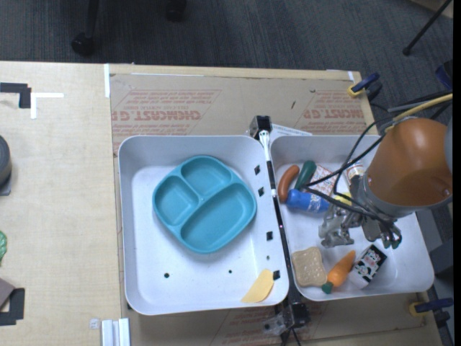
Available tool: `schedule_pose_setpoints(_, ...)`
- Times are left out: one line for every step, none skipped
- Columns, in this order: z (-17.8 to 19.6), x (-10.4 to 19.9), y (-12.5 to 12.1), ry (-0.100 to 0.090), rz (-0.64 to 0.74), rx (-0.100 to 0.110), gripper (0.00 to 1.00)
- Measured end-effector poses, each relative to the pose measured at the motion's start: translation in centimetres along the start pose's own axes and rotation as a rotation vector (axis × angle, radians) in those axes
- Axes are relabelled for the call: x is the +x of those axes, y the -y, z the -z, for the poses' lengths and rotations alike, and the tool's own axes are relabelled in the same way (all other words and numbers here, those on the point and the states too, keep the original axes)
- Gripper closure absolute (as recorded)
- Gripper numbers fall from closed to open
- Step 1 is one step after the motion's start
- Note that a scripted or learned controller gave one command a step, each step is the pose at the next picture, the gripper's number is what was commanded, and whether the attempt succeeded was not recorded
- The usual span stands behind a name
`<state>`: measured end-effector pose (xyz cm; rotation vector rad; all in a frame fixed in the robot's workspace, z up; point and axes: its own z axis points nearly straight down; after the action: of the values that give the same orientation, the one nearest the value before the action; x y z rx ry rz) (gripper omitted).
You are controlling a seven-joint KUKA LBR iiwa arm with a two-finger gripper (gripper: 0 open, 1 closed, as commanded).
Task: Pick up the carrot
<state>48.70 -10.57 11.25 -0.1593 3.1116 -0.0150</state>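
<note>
Two shallow white bins (pixel 130 193) are sitting side by side, and the metal two-finger gripper (pixel 337 235), fingers spread, is hovering above the small orange carrot (pixel 340 269), needing straight-down alignment across its body.

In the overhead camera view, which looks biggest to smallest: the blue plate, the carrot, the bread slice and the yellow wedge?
1. Blue plate, by far the largest.
2. Bread slice, carrot and yellow wedge look too alike to rank.

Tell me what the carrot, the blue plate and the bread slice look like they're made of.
Carrot: likely moulded plastic, smooth uniform orange, green stub end. Blue divided plate: probably hard plastic, even colour, soft sheen, moulded compartments. Bread slice: seemingly toy plastic or foam, matte speckled tan; which one is unclear.
</note>
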Motion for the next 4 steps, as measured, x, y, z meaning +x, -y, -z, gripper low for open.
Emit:
schedule_pose_setpoints(0.0, 0.0, 0.0, 0.0, 0.001, 0.0, 0.0)
schedule_pose_setpoints(0.9, -0.3, 0.1, 0.009, -0.008, 0.001, 1.0)
schedule_pose_setpoints(0.9, -0.3, 0.1, 0.008, -0.008, 0.0, 0.0)
schedule_pose_setpoints(-2.0, 0.0, 1.3, -0.014, 0.48, -0.016, 0.0)
